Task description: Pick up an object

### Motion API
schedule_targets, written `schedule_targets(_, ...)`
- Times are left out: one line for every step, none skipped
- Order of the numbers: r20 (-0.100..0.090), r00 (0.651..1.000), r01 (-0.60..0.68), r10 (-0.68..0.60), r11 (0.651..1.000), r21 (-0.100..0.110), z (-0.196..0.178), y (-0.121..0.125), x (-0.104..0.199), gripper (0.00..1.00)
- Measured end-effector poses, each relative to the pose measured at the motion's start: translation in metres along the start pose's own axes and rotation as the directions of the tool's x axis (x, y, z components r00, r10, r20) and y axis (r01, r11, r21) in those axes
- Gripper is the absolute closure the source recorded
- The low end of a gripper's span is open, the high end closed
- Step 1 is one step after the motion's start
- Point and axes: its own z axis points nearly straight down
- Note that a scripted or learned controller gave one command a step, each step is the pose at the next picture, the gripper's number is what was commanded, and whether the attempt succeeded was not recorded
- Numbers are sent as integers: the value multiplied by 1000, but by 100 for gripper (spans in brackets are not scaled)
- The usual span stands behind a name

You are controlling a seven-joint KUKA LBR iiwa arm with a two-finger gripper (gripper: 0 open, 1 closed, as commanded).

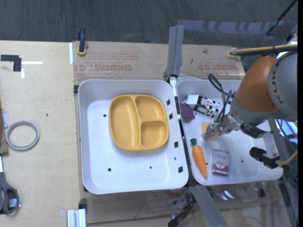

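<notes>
**benchwatcher:** So where's the arm right now? I see the grey arm (279,86) with the orange band coming in from the right, hanging over the right bin (246,171).

**gripfan22:** Yep, the gripper (211,132) is down low in that bin, near the middle, right by a small yellow piece (205,126). Honestly I can't tell what the pincer is doing, it's too small and cluttered there to say if it's got anything.

**benchwatcher:** What's in the bin with it?

**gripfan22:** A carrot (199,160) lying along the left wall, green top pointing toward the back. Just right of it there's a small red and white box (220,162) lying flat. Both sit in front of the gripper, near but apart from it. Toward the back there's a purple thing (186,112) by the left wall and a white card with black spots (204,104) beside it.

**benchwatcher:** And the left bin (94,164)?

**gripfan22:** A yellow divided plate (138,122), three compartments, sitting flat near the back half. Off on the bench to the left there's a grey ring (21,135), well away from both bins.
</notes>
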Motion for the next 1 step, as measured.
schedule_targets(2, 991, -134, 134, 991, -1, -92, 76, 32, 100)
